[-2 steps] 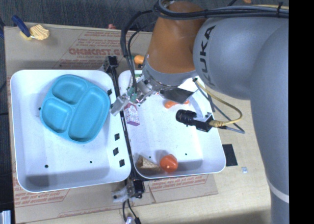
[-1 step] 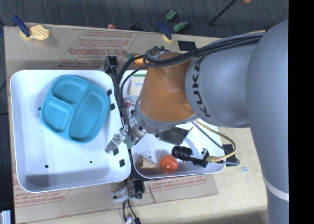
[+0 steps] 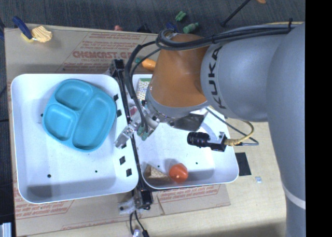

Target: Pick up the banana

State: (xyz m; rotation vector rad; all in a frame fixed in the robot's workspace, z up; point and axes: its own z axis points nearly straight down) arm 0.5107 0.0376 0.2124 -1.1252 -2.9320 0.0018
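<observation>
where the two white bins meet at centre frame, the gripper (image 3: 134,132) hangs low over the dividing rim, its metal fingers (image 3: 124,137) pointing toward lower left; whether they are spread or closed cannot be told, and nothing is seen between them.

arm (image 3: 233,75): grey, with an orange band (image 3: 179,78) above the wrist, entering from the right and covering most of the right bin (image 3: 223,171). black cables run over its top, and a small black fitting (image 3: 199,139) with a yellowish lead sits below the wrist.

left bin (image 3: 31,142): left half of frame. holds a blue divided plate (image 3: 79,114) with three compartments, lying in its upper part.

right bin, visible lower strip: an orange-red round item (image 3: 178,172) near the lower rim, just beside a brownish wedge-shaped item (image 3: 154,172) on its left. the two look close to touching.

banana: cannot be located with certainty. a small orange-yellow piece (image 3: 148,64) shows at the upper edge of the right bin, just left of the orange band, mostly hidden by the arm; what it is cannot be told.

bench (image 3: 78,49): cardboard with red printing under both bins. a yellow and blue object (image 3: 35,32) lies at its upper left corner.
</observation>
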